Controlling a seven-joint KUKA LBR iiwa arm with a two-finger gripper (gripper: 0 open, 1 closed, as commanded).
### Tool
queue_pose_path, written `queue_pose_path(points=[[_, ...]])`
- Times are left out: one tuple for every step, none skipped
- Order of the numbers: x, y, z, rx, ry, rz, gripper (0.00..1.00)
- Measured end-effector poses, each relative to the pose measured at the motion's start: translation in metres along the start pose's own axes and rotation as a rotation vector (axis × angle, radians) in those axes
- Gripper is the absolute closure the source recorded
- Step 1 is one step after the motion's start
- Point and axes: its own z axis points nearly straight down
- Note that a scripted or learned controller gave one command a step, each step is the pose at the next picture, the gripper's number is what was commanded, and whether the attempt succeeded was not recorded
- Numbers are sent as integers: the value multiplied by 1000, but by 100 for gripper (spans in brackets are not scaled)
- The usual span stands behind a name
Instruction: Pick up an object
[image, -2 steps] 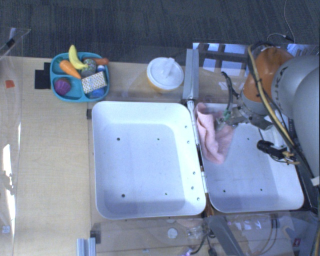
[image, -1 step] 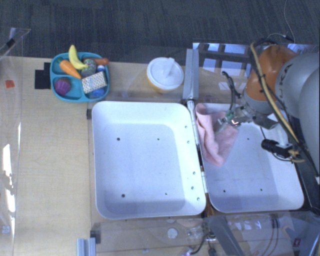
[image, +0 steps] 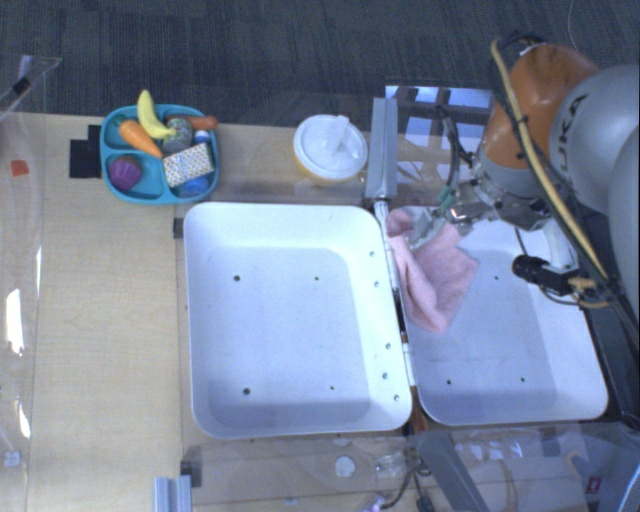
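A pink cloth (image: 435, 280) lies bunched in the right bin (image: 520, 380), against its left wall, with its upper corner raised. My gripper (image: 432, 228) is at the cloth's top edge near the bin's back left corner. Its fingers are pinched on the raised fold of the cloth. The rest of the cloth trails down and to the right over the bin floor. The grey arm with the orange band (image: 535, 80) reaches in from the upper right.
The left bin (image: 210, 400) sits beside the right one, with a shared wall between them. Behind the bins stand a blue tray of toy food (image: 155, 155) and a white lidded cup (image: 330, 148). A black cable (image: 545, 270) hangs over the right bin.
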Motion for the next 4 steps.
queue_pose_path(points=[[-39, -33, 89, 3, 0, 43, 0], [-38, -70, 94, -11, -4, 64, 0], [-34, -66, 94, -12, -8, -94, 0], [-33, -63, 82, -17, -7, -97, 100]])
